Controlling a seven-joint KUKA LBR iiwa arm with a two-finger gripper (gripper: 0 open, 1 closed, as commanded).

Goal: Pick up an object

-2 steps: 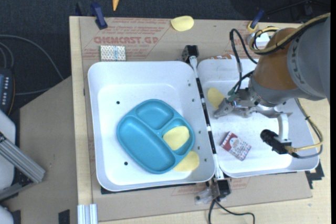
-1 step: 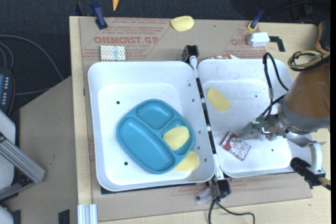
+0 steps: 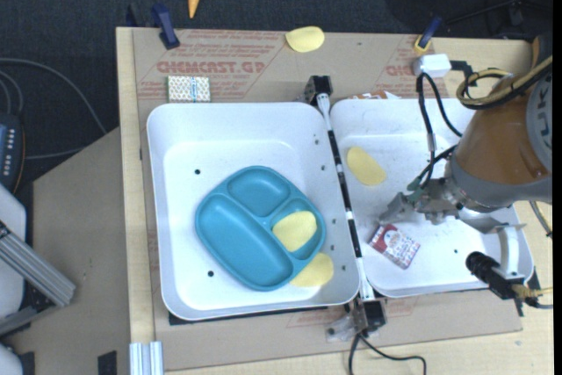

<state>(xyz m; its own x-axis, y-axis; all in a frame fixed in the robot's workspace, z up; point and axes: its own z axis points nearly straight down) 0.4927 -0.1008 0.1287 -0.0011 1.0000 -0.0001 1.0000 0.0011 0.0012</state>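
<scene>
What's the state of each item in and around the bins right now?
Blue divided plastic tray: flat in left bin, tilted diagonally.
Yellow oval piece: resting in a tray compartment.
Second yellow piece: on left bin floor, against the tray's edge.
Yellow oval chip: loose in right bin.
Red-and-white packet: flat in right bin, ungrasped.
gripper: low over right bin, above packet.

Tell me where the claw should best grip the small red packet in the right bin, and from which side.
Grip the small red packet across its short width, coming straight from above. It lies flat on the right bin floor, turned diagonally, so the claw should probably rotate to match.
</scene>
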